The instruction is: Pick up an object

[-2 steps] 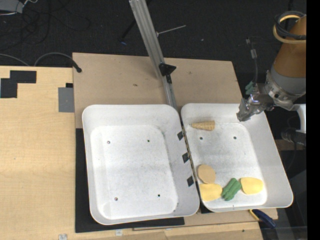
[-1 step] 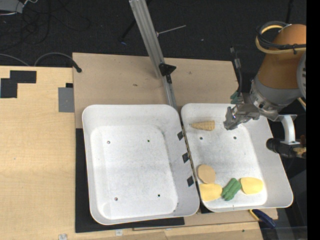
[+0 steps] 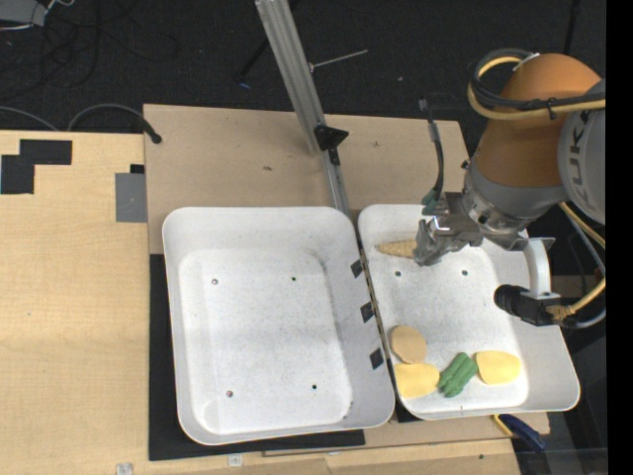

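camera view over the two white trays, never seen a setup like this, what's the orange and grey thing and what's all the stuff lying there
This is one picture from a camera fixed above a bench, looking down at a slant. The orange and grey thing is a robot arm reaching in from the right. At its tip is the gripper, the part that grabs things.

On the bench sit two shallow white bins side by side: the left bin and the right bin. In the right bin, near its front edge, lie a round tan piece, two yellow pieces and a green piece between them. At the back lies a tan cone-shaped piece, right beside the gripper. I cannot tell whether the gripper has hold of it.
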Robot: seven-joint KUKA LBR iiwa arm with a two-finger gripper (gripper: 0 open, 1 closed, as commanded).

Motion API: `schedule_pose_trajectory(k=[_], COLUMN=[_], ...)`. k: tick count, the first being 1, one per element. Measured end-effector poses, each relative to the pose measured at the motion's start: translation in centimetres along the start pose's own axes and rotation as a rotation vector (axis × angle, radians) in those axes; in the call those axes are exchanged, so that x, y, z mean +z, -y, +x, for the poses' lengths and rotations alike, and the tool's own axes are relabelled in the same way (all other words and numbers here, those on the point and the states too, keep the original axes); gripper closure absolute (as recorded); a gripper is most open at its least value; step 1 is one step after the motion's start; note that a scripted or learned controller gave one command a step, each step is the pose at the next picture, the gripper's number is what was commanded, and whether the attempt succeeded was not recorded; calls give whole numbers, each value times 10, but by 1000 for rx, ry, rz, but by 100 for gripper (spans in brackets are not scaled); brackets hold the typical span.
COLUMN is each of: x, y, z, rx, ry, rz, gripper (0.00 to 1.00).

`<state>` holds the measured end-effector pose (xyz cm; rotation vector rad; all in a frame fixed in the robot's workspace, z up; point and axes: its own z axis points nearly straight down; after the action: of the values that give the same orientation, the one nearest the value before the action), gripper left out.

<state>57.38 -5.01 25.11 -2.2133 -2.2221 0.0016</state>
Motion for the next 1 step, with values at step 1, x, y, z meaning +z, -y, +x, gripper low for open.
schedule_pose_trajectory(k=[1], x=[16], y=[13], z=[48], rx=[1], ry=[1], rz=[2], gripper=[100])
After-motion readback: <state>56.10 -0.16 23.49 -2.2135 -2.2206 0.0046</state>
